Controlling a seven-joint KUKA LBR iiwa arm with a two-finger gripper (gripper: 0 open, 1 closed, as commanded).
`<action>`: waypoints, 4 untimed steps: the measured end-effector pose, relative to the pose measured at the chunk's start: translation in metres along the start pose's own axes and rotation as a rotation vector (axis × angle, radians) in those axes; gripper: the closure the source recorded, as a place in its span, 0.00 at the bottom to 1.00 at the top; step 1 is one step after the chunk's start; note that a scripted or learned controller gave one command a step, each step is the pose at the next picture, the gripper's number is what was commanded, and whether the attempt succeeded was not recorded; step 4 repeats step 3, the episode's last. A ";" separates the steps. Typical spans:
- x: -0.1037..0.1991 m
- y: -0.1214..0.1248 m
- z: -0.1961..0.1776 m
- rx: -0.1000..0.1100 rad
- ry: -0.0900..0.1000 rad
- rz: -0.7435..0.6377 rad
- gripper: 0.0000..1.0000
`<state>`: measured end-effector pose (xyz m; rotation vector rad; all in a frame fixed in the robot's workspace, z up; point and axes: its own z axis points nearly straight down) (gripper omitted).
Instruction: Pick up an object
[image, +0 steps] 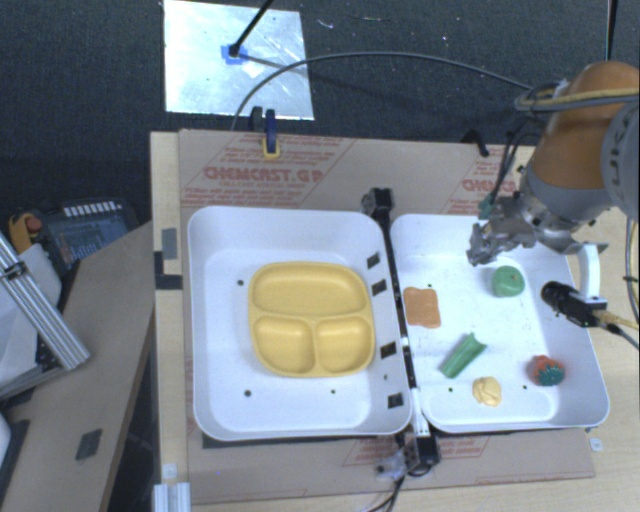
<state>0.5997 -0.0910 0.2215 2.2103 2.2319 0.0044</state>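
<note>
Gripper (487, 246) is hung over the right bin (575, 410), back edge, just left of the green ball (507, 281); nothing is seen between the jaws, open or closed cannot be told. Toast (422, 307), green wedge (462, 355), yellow lump (487, 391) and red-teal piece (546, 370) are scattered apart, so any can be approached singly. The ball is judged the likely target. The yellow tray (308, 318) is parked in the left bin (215, 300).

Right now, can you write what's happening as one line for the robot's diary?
tool above right bin, nothing held | nearest: green ball | left bin: yellow tray | pick not yet done
</note>
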 end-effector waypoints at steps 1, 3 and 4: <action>0.055 0.013 0.009 0.000 0.001 0.000 1.00; 0.168 0.033 0.012 -0.001 0.002 -0.001 1.00; 0.168 0.033 0.012 -0.001 0.002 -0.001 1.00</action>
